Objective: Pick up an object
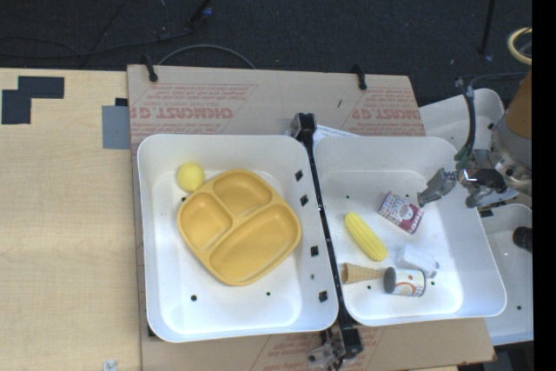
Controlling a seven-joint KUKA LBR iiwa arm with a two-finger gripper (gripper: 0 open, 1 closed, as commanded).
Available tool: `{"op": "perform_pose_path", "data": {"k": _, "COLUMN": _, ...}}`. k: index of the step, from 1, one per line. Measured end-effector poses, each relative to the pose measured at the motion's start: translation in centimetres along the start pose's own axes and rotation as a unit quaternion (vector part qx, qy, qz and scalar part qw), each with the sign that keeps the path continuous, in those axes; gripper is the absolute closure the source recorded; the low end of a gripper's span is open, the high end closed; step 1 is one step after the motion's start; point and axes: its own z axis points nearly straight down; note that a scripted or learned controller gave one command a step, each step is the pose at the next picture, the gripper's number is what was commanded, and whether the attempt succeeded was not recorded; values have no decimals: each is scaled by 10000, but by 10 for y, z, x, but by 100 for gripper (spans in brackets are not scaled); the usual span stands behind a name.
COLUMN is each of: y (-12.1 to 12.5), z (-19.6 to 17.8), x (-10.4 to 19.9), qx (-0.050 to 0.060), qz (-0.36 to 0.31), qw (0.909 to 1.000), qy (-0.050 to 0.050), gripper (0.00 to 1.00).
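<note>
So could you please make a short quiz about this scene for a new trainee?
1. True or false: the yellow divided plate lies in the left bin.
2. Which item lies nearest the pincer? A) corn cob B) small pink carton C) yellow ball
3. Fill in: the ice-cream cone lies in the ___ bin.

Key: 1 true; 2 B; 3 right.

The arm [519, 113] shows an orange-brown band above a pale grey wrist section. Below it sits a cluster of dark and silver metal parts, with a black cable curving up along the side. The hand [453, 187] is grey metal, one slim finger [434, 187] angled outward, edges blurred
</note>
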Motion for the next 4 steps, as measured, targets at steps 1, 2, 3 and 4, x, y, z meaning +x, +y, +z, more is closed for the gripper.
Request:
{"op": "perform_pose_path", "data": {"k": 1, "y": 3, "z": -7, "x": 0, "qx": -59, "qz": -14, "qw": 10000, "qy": -11, "gripper": 0}}
{"op": "perform_pose_path", "data": {"k": 2, "y": 3, "z": 48, "x": -10, "qx": -42, "qz": -8, "qw": 10000, "qy": -8, "gripper": 0}}
{"op": "perform_pose_path", "data": {"k": 3, "y": 14, "z": 103, "x": -9, "qx": -43, "qz": -11, "qw": 10000, "qy": -6, "gripper": 0}}
{"op": "perform_pose_path", "data": {"k": 4, "y": 14, "z": 140, "x": -9, "qx": -54, "qz": -6, "qw": 10000, "qy": -10, "gripper": 0}}
